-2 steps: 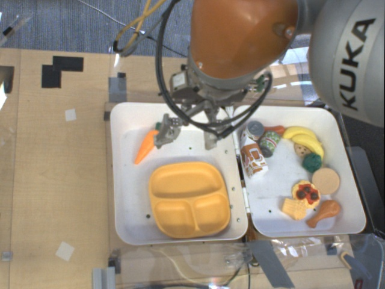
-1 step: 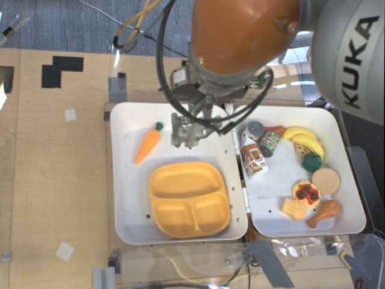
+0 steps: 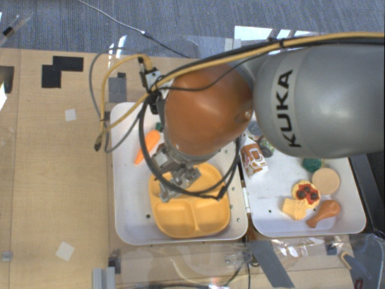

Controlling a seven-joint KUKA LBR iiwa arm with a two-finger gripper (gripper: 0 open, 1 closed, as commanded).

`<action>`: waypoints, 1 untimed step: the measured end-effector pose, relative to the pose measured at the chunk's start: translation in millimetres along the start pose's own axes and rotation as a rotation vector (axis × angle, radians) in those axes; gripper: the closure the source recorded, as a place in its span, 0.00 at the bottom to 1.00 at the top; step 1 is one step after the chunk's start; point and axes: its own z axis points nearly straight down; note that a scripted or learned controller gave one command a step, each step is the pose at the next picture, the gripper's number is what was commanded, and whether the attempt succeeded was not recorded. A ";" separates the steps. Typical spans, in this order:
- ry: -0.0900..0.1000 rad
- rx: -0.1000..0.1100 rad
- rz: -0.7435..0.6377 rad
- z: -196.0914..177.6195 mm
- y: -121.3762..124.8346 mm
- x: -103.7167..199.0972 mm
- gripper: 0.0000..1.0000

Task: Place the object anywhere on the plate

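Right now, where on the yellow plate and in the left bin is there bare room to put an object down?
The yellow plate has bare compartments along its near side, below the gripper. Bare left bin floor runs between the plate and the bin's left wall, below the carrot. The plate's far part is crowded under the arm and cables. The right bin holds toy foods along its near-right side.

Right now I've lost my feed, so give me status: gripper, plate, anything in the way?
Gripper low over yellow plate in left bin. Carrot beside plate, off it. Arm blocks view of plate's far edge.

Yellow plate [image 3: 195, 217], orange carrot [image 3: 148, 144], white bins [image 3: 123, 179]
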 end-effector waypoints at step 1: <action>0.002 0.014 -0.178 -114.1 -50.8 35.1 1.00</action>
